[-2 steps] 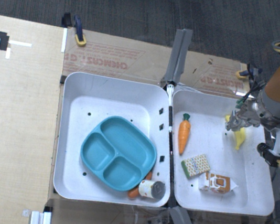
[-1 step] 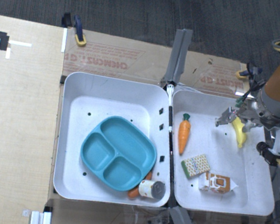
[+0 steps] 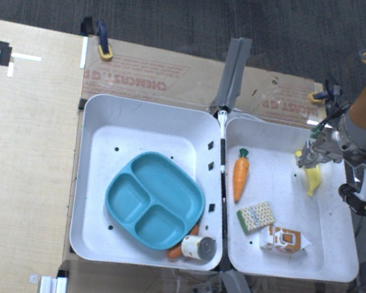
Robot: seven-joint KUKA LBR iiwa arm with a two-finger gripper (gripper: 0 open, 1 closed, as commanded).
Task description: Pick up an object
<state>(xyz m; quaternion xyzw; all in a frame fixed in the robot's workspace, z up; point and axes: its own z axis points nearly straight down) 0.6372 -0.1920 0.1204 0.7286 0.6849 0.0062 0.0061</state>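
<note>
The counter (image 3: 21,115) is pale wood and carries two white bins. The left bin (image 3: 103,122) sits in the middle of the frame and holds a blue plate (image 3: 153,200) with a small can (image 3: 198,247) touching its lower right edge. The right bin (image 3: 330,264) holds a carrot (image 3: 240,174) near its left wall, a green packet (image 3: 256,216) below that, and a little carton (image 3: 284,241) just beside the packet. The hand (image 3: 313,157) is at the upper right, right over a yellow thing (image 3: 312,180). I cannot tell how wide the hand is.
</note>
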